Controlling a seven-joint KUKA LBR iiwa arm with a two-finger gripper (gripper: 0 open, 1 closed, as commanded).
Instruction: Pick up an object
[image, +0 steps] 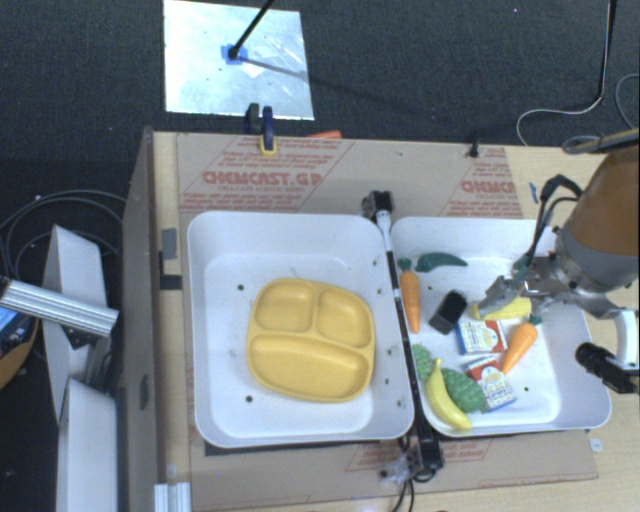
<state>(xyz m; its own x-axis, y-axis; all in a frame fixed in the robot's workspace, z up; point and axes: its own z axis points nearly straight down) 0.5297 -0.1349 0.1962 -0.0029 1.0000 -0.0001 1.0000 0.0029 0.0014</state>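
Hand (510, 292) low in right bin (575, 410), yellow block (510, 310) just beneath

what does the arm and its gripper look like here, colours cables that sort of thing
The arm has a broad rounded orange band above a grey wrist section. A thin black cable loops along its left side. The gripper is a small boxy assembly of grey metal with dark parts. No markings are legible.

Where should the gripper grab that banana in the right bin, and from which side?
Probably from straight above, at the middle of the banana, with the fingers closing across its narrow width. It lies flat, running from near the bin divider toward the front wall. A green toy crowds its right side, so the fit there looks tight.
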